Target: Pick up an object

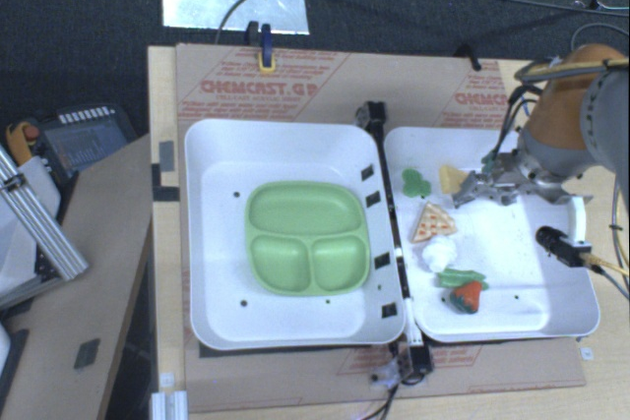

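Two white bins sit side by side on the bench (118, 241). The left bin (212, 162) holds a green divided tray (307, 238), lying flat near the bin's centre.

The right bin (532, 300) holds the loose items, all toward its left half. A small green piece (415, 181) lies near the upper left, with a pale yellow piece (451, 177) just beside it on the right. Below these is a triangular cracker-like piece (431, 223), tan with red dots. Further down is a white lump (438, 256), then a green strip (463, 278) touching a red and green item (468, 296) near the bin's lower edge.

The arm (576, 118) enters from the right, over the upper part of the right bin. The hand (471, 190) points left, its tip close to the yellow piece and just above the cracker. Nothing is seen between its fingers. Whether the fingers are parted or closed cannot be told from this view.
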Available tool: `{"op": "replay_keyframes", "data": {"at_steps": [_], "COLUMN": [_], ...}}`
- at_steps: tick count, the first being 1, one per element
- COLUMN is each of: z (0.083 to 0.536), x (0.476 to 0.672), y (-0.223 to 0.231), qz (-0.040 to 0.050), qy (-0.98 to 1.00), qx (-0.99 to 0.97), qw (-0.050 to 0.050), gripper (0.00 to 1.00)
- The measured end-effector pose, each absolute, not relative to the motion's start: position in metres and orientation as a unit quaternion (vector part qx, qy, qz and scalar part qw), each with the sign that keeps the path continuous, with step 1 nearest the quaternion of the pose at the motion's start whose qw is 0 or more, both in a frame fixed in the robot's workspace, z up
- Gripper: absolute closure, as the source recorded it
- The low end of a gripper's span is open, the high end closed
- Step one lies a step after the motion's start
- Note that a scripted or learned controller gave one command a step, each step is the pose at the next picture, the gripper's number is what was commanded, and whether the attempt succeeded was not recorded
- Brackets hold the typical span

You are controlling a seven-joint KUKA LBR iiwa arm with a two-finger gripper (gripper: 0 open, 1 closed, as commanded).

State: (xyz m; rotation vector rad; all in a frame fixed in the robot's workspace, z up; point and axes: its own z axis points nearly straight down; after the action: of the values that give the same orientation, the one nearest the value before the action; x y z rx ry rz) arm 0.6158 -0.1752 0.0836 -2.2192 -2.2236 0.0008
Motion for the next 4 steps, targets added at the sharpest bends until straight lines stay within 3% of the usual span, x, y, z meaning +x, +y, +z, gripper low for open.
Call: {"op": "replay_keyframes", "data": {"at_steps": [1, 4], "z": [0.097, 0.232], "x": [0.617, 0.628], "y": [-0.175, -0.172], "qz": [-0.0012, -0.0017], "qy": [-0.708, -0.709], "qx": [-0.706, -0.705], "qw": [-0.002, -0.003], "gripper": [1.0, 1.0]}}
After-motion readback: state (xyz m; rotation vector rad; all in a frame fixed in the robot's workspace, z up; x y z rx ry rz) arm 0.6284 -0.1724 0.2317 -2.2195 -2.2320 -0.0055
